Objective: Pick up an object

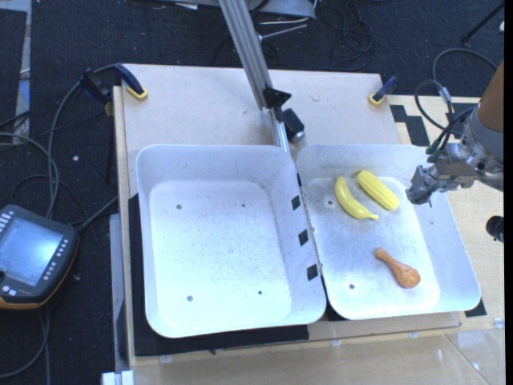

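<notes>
In the right bin (449,239) lie a yellow banana (351,200), a yellow corn cob (377,189) just right of it, and an orange-brown drumstick (399,269) nearer the front. My gripper (420,194) hangs over the bin's right side, right of the corn cob and apart from it. Nothing shows between its fingers.
The left bin (160,239) sits beside the right one, with a ridge marked by black tags between them. A slanted metal post (252,50) rises behind the bins. A teach pendant (32,255) lies off the bench at the left. Yellow clamps (136,93) hold the board's back corners.
</notes>
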Controlling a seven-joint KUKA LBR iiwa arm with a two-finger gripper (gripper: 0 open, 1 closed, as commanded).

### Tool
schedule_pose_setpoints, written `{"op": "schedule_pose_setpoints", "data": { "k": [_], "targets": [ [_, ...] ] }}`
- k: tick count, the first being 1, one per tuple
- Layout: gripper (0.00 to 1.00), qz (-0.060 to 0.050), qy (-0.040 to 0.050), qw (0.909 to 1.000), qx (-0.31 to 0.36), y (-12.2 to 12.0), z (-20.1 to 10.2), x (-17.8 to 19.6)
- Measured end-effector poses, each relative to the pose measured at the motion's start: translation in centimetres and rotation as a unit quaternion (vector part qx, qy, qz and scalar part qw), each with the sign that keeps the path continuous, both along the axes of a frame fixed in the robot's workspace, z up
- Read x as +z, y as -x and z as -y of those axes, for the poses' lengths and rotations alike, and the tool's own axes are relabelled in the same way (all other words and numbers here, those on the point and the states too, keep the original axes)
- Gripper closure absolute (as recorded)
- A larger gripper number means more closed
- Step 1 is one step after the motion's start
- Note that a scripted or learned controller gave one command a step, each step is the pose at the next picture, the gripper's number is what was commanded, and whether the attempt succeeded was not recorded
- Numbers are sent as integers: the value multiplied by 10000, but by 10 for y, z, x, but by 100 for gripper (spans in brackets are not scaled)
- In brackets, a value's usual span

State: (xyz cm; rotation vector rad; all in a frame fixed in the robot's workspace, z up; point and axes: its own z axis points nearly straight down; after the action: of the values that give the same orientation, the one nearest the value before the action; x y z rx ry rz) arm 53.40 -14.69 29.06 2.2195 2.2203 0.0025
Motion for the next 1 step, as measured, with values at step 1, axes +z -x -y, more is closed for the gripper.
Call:
{"op": "schedule_pose_setpoints", "data": {
  "k": [1],
  "targets": [
    [100,-18,-5,10000,20,0,-55,-18]
  ]
}}
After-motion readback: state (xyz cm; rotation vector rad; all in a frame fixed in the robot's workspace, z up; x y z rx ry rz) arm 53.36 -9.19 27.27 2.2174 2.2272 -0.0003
